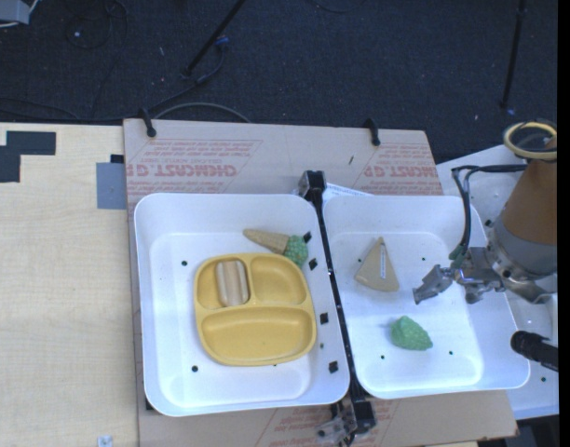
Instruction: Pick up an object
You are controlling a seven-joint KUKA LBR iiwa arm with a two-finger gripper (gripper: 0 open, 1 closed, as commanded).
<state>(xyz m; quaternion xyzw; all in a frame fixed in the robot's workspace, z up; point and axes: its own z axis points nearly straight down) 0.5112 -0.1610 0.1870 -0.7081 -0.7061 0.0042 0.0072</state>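
Your arm is reaching in from the right, and its gripper [441,284] is hovering over the right bin [359,222], its dark fingers pointing left toward the tan wedge [378,268]. Nothing is sitting between those fingers; how wide they are parted you cannot tell from this angle. The wedge is lying near the middle of the right bin, just left of the gripper, and the green lump [411,333] is resting nearby, toward the front. In the left bin [164,250] the yellow divided tray [257,333] is holding a tan roll [232,282] in its upper-left compartment, while a cone-shaped toy with a green tip [278,242] is leaning at the tray's back rim.

You are probably watching an approach to the wedge or the lump. The risks look plain: the wedge's sloped faces could be slipping out of a pinch, the fingers could be nudging it aside instead of straddling it, and the soft lump could be squashing flat under a closing grip. A descent too near the bin's right wall could also be catching the rim.
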